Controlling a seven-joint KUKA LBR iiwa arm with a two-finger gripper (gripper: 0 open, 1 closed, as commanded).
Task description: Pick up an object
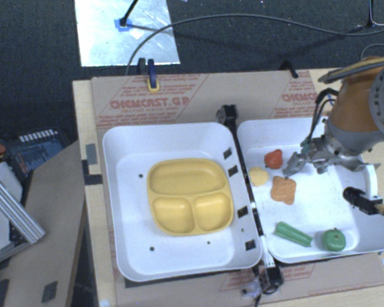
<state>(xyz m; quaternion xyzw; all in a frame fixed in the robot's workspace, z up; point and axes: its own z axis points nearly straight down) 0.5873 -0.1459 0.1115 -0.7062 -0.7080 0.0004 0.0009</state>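
**End effector hangs over the right bin's upper cluster, nothing gripped**

Camera view: Two white bins sit side by side on the counter [173, 91], over a protective sheet printed with red lettering. The left bin [125, 189] carries a yellow divided tray [188, 195] lying flat in its middle, likely as a drop-off spot, since nothing sits in its compartments. The right bin [366, 231] holds all the loose pieces, which makes it the picking side: a red piece [273, 158] near the upper left, a small pale yellow piece [258, 176] just beside the divider, an orange waffle-like piece [283, 189] below those two, a long green piece [292, 233] lying at a slant toward the front, and a round green piece [333, 239] near the front right.

The arm reaches in from the right, orange band above the wrist, and the end effector [296, 165] sits low over the bin, just right of the red piece and above the orange one. Its dark tips blur together against the white floor, so I cannot tell whether they stand apart or together, and no piece shows between them. My reading is that the red or orange piece is the intended pick, being nearest; the green pieces lie well apart from it.
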